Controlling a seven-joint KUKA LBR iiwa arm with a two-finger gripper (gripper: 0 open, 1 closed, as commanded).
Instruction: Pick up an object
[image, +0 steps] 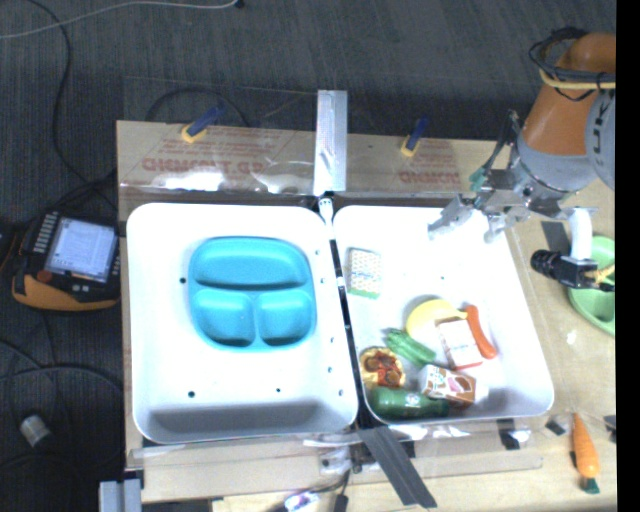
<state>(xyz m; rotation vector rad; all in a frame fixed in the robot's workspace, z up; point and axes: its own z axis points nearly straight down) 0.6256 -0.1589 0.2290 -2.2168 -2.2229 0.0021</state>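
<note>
The hand (467, 213) hovers over the right bin's (420, 240) far right corner, fingers spread wide, holding nothing. Toys (430, 360) cluster near the bin's front. Approach step; next it must descend over one toy.

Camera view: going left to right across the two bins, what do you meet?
Blue divided tray → small green-patterned packet → yellow round object → orange carrot-like piece, with the gripper above the right bin's far edge.

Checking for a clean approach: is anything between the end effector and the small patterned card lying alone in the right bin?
Nothing visible. The end effector hovers at the right bin's far edge; bare white floor separates it from the card. The toy pile sits nearer the camera.
</note>
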